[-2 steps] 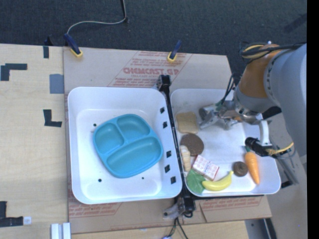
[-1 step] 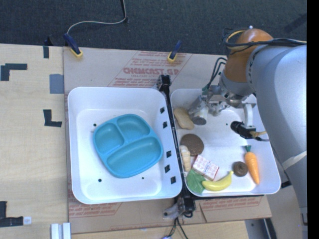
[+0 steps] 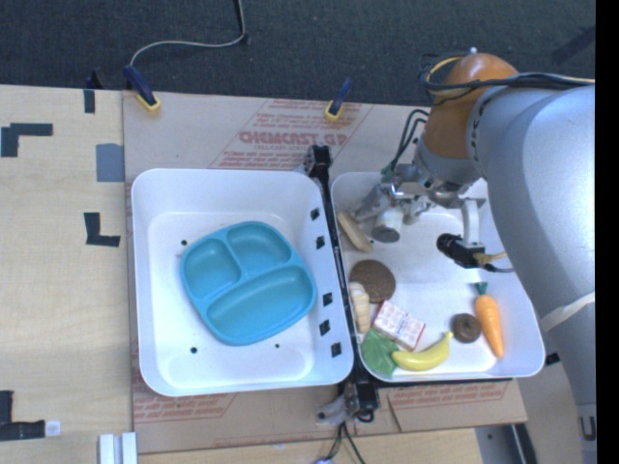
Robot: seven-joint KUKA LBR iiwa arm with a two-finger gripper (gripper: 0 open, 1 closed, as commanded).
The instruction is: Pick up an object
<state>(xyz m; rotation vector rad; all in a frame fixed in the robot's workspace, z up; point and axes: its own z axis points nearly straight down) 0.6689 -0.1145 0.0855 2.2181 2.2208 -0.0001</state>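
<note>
Step in hand: approach. The pincer (image 3: pixel 372 216) is low in the right bin (image 3: pixel 527 356), at its upper left, just beside a tan object (image 3: pixel 350 230); jaw state cannot be told. Next move: centre over the tan object, close, then lift.

Dark grey carpet (image 3: pixel 290 17) spans the frame's top, crossed by a black cable (image 3: pixel 235 8). Below, a pale wooden bench (image 3: pixel 58 288) carries printed cardboard sheeting (image 3: pixel 271 133), fastened with blue-yellow clamps (image 3: pixel 143 87).
</note>
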